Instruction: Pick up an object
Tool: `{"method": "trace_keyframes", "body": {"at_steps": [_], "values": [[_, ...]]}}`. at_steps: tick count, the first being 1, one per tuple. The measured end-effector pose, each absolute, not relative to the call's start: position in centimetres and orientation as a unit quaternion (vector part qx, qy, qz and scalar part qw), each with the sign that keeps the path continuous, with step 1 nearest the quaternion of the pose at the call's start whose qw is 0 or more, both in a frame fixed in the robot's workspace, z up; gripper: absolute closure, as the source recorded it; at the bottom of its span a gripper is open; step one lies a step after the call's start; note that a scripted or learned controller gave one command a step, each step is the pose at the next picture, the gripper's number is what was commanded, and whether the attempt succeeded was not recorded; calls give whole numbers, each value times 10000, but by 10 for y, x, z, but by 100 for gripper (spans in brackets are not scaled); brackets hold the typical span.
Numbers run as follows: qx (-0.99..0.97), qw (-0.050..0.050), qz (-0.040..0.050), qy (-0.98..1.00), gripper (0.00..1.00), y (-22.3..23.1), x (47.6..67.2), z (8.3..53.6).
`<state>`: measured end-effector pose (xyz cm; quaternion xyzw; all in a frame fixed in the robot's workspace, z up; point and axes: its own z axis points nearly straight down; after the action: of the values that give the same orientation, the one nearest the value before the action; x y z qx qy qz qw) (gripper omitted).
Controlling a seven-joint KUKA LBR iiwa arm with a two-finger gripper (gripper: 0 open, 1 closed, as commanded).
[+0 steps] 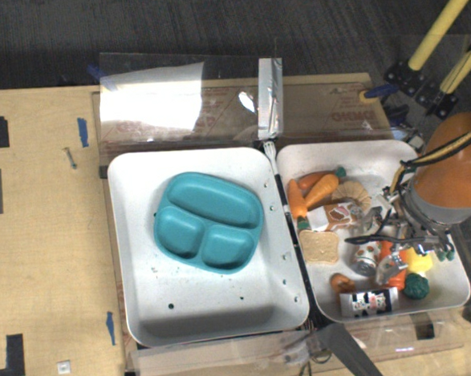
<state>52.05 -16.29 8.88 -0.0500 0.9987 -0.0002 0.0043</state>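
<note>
The right bin (362,152) holds a heap of toy food: an orange carrot (319,187), a slice of bread (320,247), a small can (364,257), a dark green piece (416,286), a yellow piece (418,260) and a black-and-white box (370,300). My gripper (381,233) reaches down into this heap from the right, under the arm's orange band (453,177). Its dark fingers sit among the can and the orange and yellow pieces. The clutter hides the fingertips.
The left bin (136,254) holds a teal three-compartment tray (208,220). A clear plastic sheet (153,107) and a metal divider (270,100) stand behind the bins. Yellow-handled tools (441,24) lie at the upper right. Brown bench surface (38,237) stretches to the left.
</note>
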Motion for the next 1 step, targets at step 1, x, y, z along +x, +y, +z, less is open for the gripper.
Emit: {"method": "trace_keyframes", "body": {"at_steps": [1], "values": [[-187,97,-25,9998,0,-156,509,90]]}}
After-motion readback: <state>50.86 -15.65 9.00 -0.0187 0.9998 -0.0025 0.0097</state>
